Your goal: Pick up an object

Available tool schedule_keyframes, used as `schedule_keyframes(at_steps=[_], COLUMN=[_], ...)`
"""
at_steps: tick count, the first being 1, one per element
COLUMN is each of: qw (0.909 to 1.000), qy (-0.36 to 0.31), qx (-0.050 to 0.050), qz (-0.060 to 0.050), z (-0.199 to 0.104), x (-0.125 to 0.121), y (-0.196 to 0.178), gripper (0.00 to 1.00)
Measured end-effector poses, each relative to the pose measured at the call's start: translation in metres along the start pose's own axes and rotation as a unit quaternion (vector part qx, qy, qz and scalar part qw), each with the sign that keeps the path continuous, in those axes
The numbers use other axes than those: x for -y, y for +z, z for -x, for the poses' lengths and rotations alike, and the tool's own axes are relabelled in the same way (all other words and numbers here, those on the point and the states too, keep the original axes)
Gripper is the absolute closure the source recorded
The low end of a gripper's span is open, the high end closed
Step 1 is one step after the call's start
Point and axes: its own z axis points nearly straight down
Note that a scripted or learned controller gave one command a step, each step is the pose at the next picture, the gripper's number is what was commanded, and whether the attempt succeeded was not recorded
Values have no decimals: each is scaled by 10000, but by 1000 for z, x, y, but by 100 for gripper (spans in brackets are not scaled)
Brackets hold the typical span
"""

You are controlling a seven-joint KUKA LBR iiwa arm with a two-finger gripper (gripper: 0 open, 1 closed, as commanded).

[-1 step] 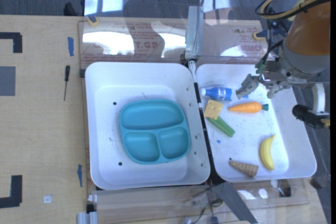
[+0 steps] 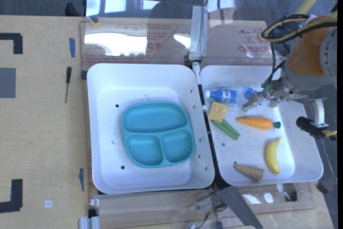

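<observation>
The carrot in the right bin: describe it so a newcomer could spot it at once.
Look in the right-hand white bin, beside the one holding the blue divided tray. Near its middle, just below the gripper, lies the carrot: orange, tapered, with a green stub, unlike the yellow banana below.

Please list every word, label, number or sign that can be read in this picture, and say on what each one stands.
Nothing here can be read.
Red print on the clear panels behind the bins: too blurred.
Label on the blue bottle: too small.
</observation>
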Motion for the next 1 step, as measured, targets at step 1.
schedule_keyframes(at_steps=[1], qw=[10000], qy=[2], qx=[-1], qz=[14], z=[0], x=[-1], y=[-11], gripper=[100])
